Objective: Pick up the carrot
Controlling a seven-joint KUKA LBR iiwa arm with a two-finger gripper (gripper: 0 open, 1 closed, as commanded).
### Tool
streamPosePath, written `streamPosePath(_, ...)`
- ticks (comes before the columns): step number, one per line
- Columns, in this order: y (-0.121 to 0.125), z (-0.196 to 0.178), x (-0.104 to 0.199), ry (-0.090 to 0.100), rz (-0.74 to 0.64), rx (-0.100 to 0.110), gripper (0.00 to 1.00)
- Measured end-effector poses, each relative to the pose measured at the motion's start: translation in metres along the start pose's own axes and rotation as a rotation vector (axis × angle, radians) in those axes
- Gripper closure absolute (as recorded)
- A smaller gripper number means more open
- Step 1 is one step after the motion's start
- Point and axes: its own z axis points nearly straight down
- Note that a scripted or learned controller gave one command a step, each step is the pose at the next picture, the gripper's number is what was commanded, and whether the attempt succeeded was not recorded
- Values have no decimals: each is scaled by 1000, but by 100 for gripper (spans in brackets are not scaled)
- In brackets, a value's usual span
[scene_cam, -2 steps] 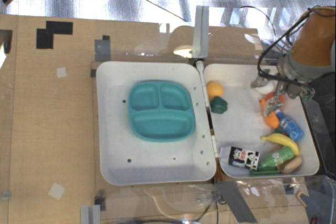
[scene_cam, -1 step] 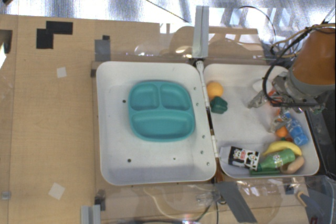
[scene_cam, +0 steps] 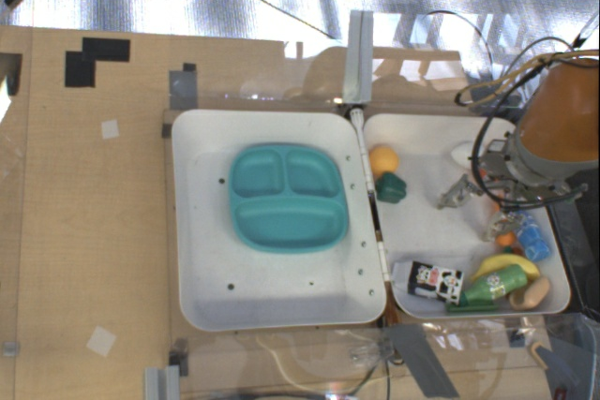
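Closest to the camera, along the near wall of the right bin (scene_cam: 562, 300), a small heap lies well below the fingers: a black-and-white box (scene_cam: 436, 280), a green bottle (scene_cam: 489, 289) on its side touching it, a yellow banana (scene_cam: 507, 266) lying over the bottle, and a beige piece (scene_cam: 532, 293) at the bottle's right end. The gripper (scene_cam: 480, 209) hangs over the middle of this bin, under the grey wrist and the arm's orange band (scene_cam: 567, 112). Its two grey metal fingers (scene_cam: 457, 193) appear spread apart, one pointing left and the other lower and to the right, with bare white bin floor between them and nothing pinched.

The carrot (scene_cam: 506, 240), a small orange shape, lies just below the lower right finger, between it and the banana; whether the finger touches it cannot be told. A blue object (scene_cam: 534, 244) sits just beside the carrot on its right. Well to the left of the fingers, by the wall between the bins, an orange ball (scene_cam: 382, 160) rests against a dark green item (scene_cam: 391, 188). Farther left, the left bin (scene_cam: 202, 286) holds a teal divided plate (scene_cam: 289, 198), flat at its centre. Both bins sit on the tan tabletop (scene_cam: 84, 229).
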Motion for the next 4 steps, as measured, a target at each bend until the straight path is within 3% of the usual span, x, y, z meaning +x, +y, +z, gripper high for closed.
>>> streamPosePath(1, 17, -2, 5, -8, -347, 1, 0)
streamPosePath(2, 13, -14, 6, -2, -347, 12, 100)
streamPosePath(3, -11, -32, 5, 14, -357, 1, 100)
streamPosePath(4, 11, -97, -40, 11, -86, 5, 100)
